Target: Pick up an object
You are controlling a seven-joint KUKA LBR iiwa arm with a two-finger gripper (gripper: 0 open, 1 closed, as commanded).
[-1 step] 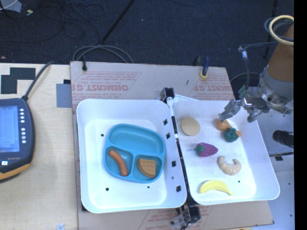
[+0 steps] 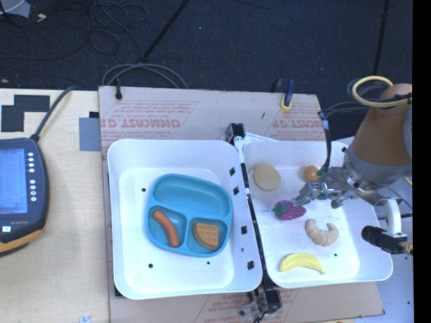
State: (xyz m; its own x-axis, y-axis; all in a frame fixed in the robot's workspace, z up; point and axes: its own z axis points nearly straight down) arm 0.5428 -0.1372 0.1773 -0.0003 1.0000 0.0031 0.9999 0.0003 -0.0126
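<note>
Gripper (image 2: pixel 311 195) over right bin (image 2: pixel 377 264), fingers apart, grasping nothing. Purple grapes (image 2: pixel 289 210) just below-left of fingertips. Nearby: orange ball (image 2: pixel 310 173), beige disc (image 2: pixel 267 177), croissant (image 2: pixel 322 232), banana (image 2: pixel 302 263). Left bin (image 2: pixel 128 261): blue plate (image 2: pixel 161 187), sausage (image 2: pixel 166 227), waffle (image 2: pixel 208 235).

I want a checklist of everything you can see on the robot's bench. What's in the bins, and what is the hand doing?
Surface: bench bears a left bin and a right bin side by side on cardboard.
Job's things: right bin holds a round cookie, purple grapes, a croissant, a banana and an orange ball.
Clutter: left bin holds a blue plate with a sausage and a waffle.
Grippers: hand low over the right bin, just beside the grapes.
Cables: black cables on the dark floor.
Surroundings: control pendant at left.
</note>
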